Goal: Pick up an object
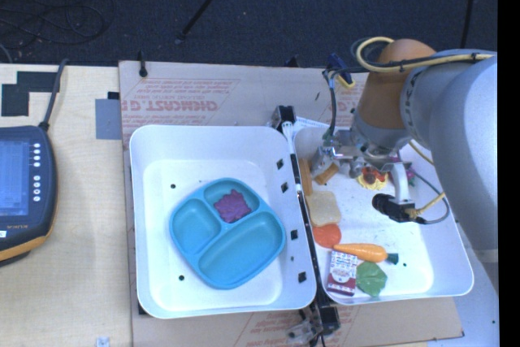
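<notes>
Reaching into the right bin (pixel 455 276), the fingers (pixel 351 165) hover at twelve o'clock from the bread (pixel 323 207); their spread is unclear.

Light wooden table (pixel 77 272), top edge butts dark carpet. Brown cardboard sheet with red printed lettering (pixel 195 97) lies flat over table's centre and right. Two shallow white plastic bins on the cardboard, side by side, touching: left bin (pixel 154 162), right bin (pixel 439 272). Black-and-orange handheld pendant with screen (pixel 20 187) sits at table's left edge. Small grey square patch (pixel 106 117) just left of cardboard.
</notes>
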Robot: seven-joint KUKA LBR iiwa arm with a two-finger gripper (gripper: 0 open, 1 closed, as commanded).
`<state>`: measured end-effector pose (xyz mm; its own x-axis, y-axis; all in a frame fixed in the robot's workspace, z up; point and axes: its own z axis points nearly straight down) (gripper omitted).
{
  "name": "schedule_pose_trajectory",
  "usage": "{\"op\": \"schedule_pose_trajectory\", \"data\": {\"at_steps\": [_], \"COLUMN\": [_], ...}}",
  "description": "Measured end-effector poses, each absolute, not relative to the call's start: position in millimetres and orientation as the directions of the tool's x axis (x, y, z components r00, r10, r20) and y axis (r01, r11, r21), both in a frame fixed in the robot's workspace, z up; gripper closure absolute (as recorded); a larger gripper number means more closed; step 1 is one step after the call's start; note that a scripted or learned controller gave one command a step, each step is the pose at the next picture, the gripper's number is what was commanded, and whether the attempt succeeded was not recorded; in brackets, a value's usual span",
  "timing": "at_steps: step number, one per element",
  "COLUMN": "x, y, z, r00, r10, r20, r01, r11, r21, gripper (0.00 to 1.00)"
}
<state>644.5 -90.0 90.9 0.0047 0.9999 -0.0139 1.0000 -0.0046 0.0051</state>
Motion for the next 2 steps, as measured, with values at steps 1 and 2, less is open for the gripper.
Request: {"op": "schedule_pose_trajectory", "data": {"at_steps": [1, 2], "x": [644.5, 644.6], "y": [-91.2, -91.2], "z": [90.6, 90.6], "r00": [0.005, 0.005], "r10": [1.000, 1.000], "r20": [-0.012, -0.012], "r01": [1.000, 1.000], "r11": [-0.005, -0.005], "r21": [0.004, 0.004], "gripper": [0.00, 0.00]}}
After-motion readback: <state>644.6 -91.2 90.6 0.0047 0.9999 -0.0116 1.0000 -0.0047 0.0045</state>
